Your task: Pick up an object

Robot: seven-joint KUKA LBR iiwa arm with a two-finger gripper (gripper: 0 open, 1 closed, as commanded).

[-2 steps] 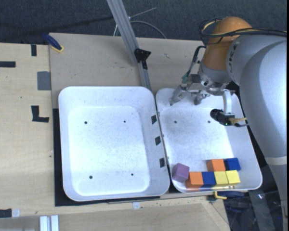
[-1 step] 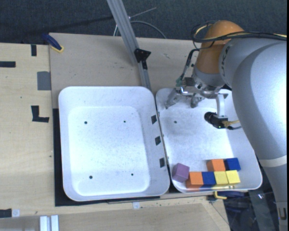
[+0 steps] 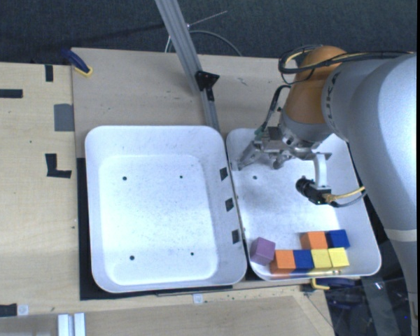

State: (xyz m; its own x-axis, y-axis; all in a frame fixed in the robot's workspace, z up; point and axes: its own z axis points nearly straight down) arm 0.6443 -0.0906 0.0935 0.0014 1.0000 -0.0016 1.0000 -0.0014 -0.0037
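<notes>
The gripper [image 3: 266, 154] is seen low over the far end of the right bin [image 3: 280, 198], nothing is held in it, and whether its jaws are apart or together cannot be told. At the near end of that bin the blocks are gathered: a purple block [image 3: 263, 249] by the left wall, then an orange block [image 3: 285, 259], a blue block [image 3: 303, 259] and two yellow blocks [image 3: 330, 258] in a row, with another orange block [image 3: 313, 241] and another blue block [image 3: 337, 239] just behind them. The left bin [image 3: 157, 205] is set just beside it on the wooden surface [image 3: 28, 201].
</notes>
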